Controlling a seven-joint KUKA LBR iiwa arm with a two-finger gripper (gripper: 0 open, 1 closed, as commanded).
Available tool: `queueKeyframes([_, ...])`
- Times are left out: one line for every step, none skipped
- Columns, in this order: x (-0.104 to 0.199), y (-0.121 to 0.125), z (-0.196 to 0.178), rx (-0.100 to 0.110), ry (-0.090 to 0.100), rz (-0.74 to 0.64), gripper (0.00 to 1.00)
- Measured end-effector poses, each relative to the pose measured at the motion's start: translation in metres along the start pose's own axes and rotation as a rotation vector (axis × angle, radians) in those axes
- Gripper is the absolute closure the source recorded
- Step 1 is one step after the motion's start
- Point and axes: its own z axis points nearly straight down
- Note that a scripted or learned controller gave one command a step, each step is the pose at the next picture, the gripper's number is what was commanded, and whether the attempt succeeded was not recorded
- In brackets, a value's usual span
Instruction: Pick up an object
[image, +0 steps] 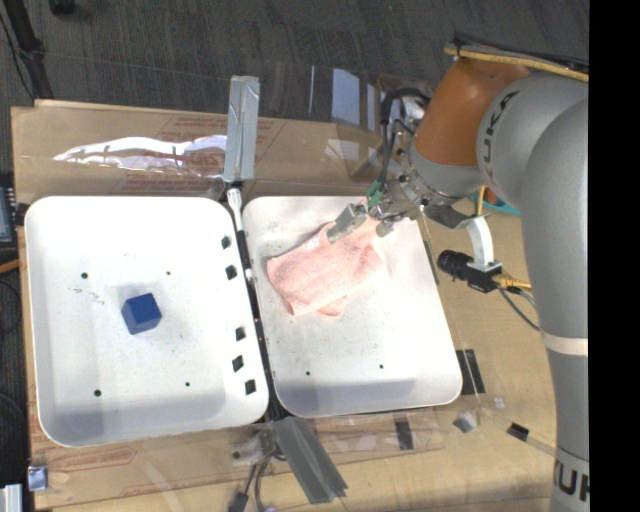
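A pink folded cloth (322, 272) lies in the right bin (400, 350), in its upper middle part. My gripper (365, 224) hangs at the cloth's far right corner, just above its top edge, and is open. One finger (345, 222) stands over the cloth's upper edge and the other finger (386, 227) is beside its right corner. Nothing is held between them. A small blue cube (141, 312) rests in the left bin (60, 380), left of centre.
The grey arm with its orange band (455, 120) reaches in from the upper right, over the right bin's far corner. A black cable fitting (470, 270) juts out beside the right bin's rim. A ridge with black clips (243, 300) divides the bins.
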Motion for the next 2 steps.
queueKeyframes([-0.029,0.023,0.107,-0.002,0.000,-0.196,0.00])
queueKeyframes([-0.029,0.024,0.097,-0.002,0.000,-0.201,1.00])
